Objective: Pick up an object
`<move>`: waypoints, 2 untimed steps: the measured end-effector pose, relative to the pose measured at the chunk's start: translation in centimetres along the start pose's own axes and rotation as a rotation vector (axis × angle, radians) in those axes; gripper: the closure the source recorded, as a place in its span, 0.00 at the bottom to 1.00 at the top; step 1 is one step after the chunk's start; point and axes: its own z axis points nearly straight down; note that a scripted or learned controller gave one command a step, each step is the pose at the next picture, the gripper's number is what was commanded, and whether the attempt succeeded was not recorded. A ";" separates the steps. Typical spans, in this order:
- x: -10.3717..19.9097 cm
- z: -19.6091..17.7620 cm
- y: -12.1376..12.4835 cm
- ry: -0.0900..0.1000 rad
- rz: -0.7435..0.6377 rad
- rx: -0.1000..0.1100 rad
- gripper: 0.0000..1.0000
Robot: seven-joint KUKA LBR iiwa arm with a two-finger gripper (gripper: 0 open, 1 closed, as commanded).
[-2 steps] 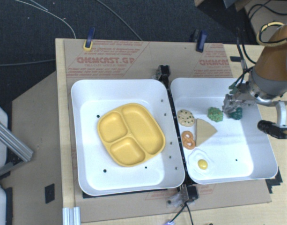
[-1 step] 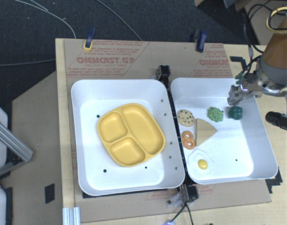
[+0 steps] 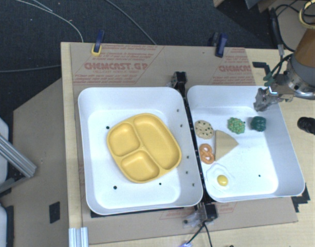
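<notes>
Camera view: approach step, nothing lifted yet.
Gripper (image 3: 262, 101) hangs over the right bin (image 3: 280, 187), just above the dark green piece (image 3: 258, 123); whether it is parted or closed cannot be told. Next it likely needs to descend squarely onto that piece.

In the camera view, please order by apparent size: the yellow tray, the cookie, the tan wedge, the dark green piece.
1. yellow tray, by far the largest
2. tan wedge
3. cookie
4. dark green piece, slightly smaller than the cookie, though the difference is small
</notes>
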 end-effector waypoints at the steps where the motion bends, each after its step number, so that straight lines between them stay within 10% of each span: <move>1: 4.7 -0.7 -0.6 0.005 -0.004 0.007 1.00; 2: 10.9 -0.5 -1.3 0.004 -0.004 0.009 1.00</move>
